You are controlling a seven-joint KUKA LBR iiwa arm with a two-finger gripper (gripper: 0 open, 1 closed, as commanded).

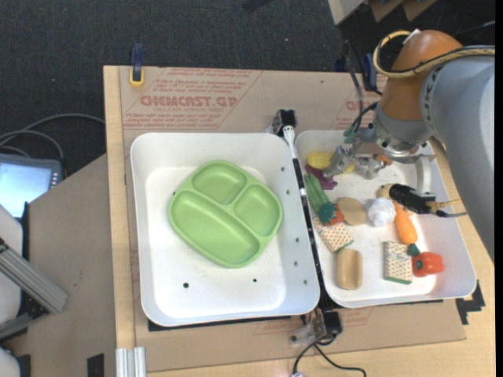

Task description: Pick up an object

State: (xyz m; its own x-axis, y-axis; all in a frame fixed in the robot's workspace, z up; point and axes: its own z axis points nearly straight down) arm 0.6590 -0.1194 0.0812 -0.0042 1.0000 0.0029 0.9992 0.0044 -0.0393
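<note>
In the bin on the view's right [449, 243], toy food pieces lie scattered across the white floor. A yellow piece [318, 161] sits at the far left corner, and a green piece [321, 195] runs along the left wall just below it. A tan lump [351, 210] and a white lump [382, 211] lie side by side near the middle, with an orange carrot [405, 228] just to their right. A red tomato [427, 264] touches a patterned square [397, 261] near the front right. A second patterned square [335, 237] and a tan roll [349, 269] lie toward the front left.

The gripper [355, 160] hangs over the far end of this bin, just right of the yellow piece; whether it is released or clenched cannot be told from this angle. The grey arm [471, 108], with its orange band [416, 69], reaches in from the right.

The neighbouring bin [157, 273] holds a green divided plate [225, 213], lying flat near its middle. Both bins sit side by side on a cardboard-covered surface [196, 93].
</note>
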